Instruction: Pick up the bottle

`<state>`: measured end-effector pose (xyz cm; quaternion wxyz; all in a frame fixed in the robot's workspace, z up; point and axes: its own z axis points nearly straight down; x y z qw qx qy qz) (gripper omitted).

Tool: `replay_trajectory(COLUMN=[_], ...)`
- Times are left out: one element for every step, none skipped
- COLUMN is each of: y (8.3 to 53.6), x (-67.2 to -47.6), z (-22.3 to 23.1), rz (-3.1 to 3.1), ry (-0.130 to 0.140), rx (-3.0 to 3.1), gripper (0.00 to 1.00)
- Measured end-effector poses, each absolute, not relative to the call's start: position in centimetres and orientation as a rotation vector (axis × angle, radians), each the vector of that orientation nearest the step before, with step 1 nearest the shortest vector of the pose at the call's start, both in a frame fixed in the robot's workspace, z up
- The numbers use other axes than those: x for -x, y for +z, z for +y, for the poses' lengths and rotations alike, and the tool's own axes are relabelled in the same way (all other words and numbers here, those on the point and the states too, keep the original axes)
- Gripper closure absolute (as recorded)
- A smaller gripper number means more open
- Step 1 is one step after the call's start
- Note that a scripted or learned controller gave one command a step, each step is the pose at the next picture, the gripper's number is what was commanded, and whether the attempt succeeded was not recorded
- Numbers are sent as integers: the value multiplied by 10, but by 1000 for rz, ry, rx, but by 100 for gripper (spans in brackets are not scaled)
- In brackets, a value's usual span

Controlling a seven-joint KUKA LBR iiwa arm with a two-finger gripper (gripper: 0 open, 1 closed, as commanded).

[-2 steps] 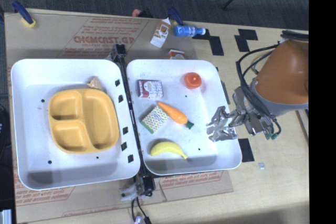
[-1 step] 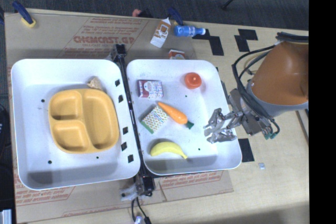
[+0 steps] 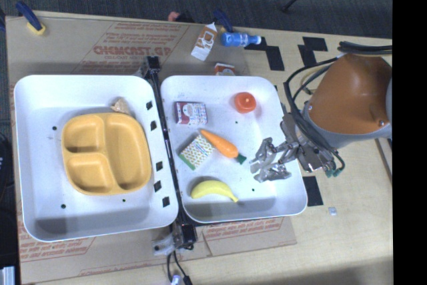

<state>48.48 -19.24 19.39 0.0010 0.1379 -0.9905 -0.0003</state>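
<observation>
right bin (image 3: 283, 87): carrot (image 3: 221, 143) at centre, landmark | crowded left of carrot: patterned box (image 3: 196, 151) touching it, carton (image 3: 190, 113) above-left, banana (image 3: 213, 190) below | orange cap-like object (image 3: 245, 101) above-right, apart | gripper (image 3: 265, 161) just right of carrot | bare floor between carrot and cap, open lane | bottle (image 3: 238, 40) outside bin, above carrot, bench around it mostly free
</observation>
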Motion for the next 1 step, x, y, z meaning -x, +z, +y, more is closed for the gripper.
replay_trajectory(y=[206], x=[-485], z=[-195], rz=[-2980], ry=[1], rx=[-997], gripper=[100])
